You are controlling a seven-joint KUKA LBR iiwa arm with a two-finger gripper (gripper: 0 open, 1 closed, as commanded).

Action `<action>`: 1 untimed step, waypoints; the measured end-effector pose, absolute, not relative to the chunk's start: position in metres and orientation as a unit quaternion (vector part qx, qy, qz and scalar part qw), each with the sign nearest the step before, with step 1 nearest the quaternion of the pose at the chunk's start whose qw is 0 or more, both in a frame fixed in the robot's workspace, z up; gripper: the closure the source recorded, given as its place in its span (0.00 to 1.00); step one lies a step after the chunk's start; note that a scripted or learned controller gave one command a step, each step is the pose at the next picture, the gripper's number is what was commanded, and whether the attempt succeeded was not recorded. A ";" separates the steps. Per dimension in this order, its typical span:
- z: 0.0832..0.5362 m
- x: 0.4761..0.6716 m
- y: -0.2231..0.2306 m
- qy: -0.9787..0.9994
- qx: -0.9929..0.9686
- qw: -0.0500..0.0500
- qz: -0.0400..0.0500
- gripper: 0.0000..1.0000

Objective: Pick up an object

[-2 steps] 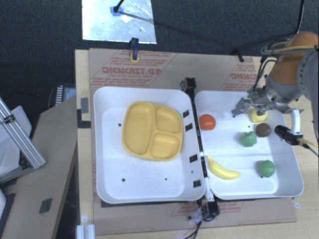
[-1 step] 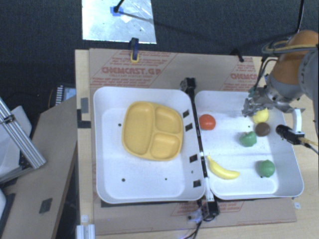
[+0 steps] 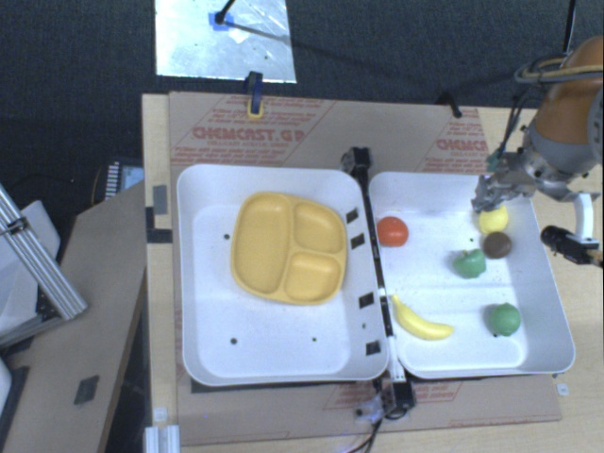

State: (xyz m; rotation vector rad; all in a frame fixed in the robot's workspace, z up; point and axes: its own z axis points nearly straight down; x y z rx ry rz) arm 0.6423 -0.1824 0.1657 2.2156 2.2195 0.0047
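The right bin (image 3: 444, 361) holds several toy fruits: a red tomato (image 3: 393, 231), a yellow lemon (image 3: 494, 220), a brown ball (image 3: 497, 245), a green fruit (image 3: 469, 264), a second green fruit (image 3: 505, 319) and a banana (image 3: 422, 321). My gripper (image 3: 493, 194) hangs over the bin's far right part, directly above the lemon and almost touching its top. The arm (image 3: 566, 121) comes in from the upper right.
The left bin (image 3: 203, 347) holds a yellow divided plate (image 3: 288, 247). Black clips (image 3: 362, 243) run along the seam between the two bins. A metal sheet (image 3: 225, 25) lies on the dark floor behind the bench.
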 end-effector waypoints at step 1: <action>0.222 0.634 -0.181 0.708 0.706 0.004 0.002 1.00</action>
